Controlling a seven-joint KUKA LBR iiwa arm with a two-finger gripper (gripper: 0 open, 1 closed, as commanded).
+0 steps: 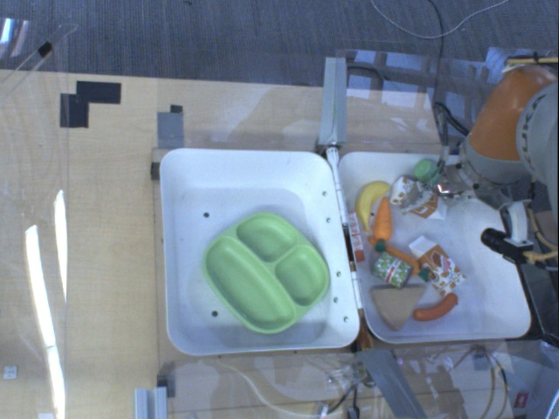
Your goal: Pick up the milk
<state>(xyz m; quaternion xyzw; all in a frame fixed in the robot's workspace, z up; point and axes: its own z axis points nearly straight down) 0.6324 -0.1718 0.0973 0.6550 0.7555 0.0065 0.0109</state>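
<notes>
**Milk carton lies just left of the end effector in the right bin**

We see two white bins side by side on the counter (pixel 105 234). The left bin (pixel 183 190) carries a green divided plate (pixel 266 271). The right bin (pixel 502 317) carries the play food: a banana (pixel 370 201), a carrot (pixel 383 219), a green can (pixel 392 269), a slice of bread (pixel 395 305), a sausage (pixel 434 307), a small carton with orange print (pixel 439 269), and another carton, white and brown, near the bin's far edge.

We judge that far carton to be the milk (pixel 413 195), though its print is too small to read, so the carton with orange print lower in the bin remains a rival candidate. The milk lies on its side, tilted, just right of the banana and beside a small green object (pixel 425 169).

The arm enters from the right, its orange band (pixel 507 116) above the bin's far right corner. The end effector (pixel 452 184) sits low at the far side of the bin, immediately right of the milk, near or touching its right end. We cannot tell how it stands, spread or pressed together; the metal parts there are too small and cluttered.

The coming move turns on one relation: the milk lies to the left of the end effector, its long axis running roughly left to right, so it points nearly at the tool. We judge that a grasp would need to close across the carton's short width.
</notes>
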